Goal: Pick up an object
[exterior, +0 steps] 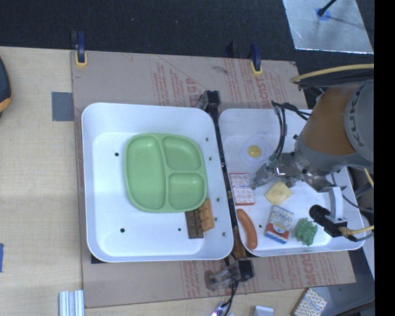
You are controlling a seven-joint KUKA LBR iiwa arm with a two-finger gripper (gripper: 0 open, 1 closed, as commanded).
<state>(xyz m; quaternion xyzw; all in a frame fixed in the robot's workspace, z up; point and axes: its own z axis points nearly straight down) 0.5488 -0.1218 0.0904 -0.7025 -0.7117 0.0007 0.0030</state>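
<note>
gripper (pixel 268 174): low in the right bin (pixel 250 127), fingers apart with nothing between them
cheese wedge (pixel 278 193): pale yellow, on the bin floor just below and a little right of the fingertips, nearly touching
long axis: slanted, upper right to lower left
next move: a judgement, short shift toward the wedge before closing

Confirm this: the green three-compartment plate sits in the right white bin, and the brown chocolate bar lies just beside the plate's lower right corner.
Not quite. The camera view shows the green three-compartment plate in the left white bin, not the right one. The rest holds: the brown chocolate bar lies beside the plate's lower right corner.
</note>
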